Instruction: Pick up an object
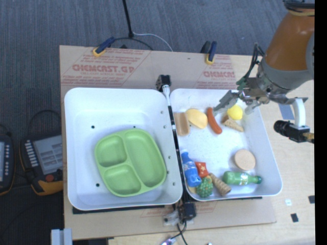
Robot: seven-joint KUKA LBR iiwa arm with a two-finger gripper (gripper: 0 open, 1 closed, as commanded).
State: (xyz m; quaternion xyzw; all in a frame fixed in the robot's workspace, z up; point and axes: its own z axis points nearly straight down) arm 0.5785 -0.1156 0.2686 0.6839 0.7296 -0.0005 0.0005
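My gripper (pixel 236 103) hangs over the far right corner of the right bin (pixel 271 160), its two fingers spread open. A small yellow ball-like fruit (pixel 235 113) lies just below and between the fingertips; nothing shows it lifted or clamped. To its left lie a red sausage (pixel 214 120), a yellow rounded piece (pixel 197 118) and a tan bread stick (pixel 181 123). A tan wedge (pixel 235 125) sits just in front of the yellow fruit.
Nearer the front of the right bin are a round tan disc (pixel 244 160), a green bottle (pixel 241 178), a blue bottle (pixel 190 170), a red packet (pixel 202 168) and green grapes (pixel 205 188). The left bin (pixel 82 111) bears a green divided plate (pixel 130 162).
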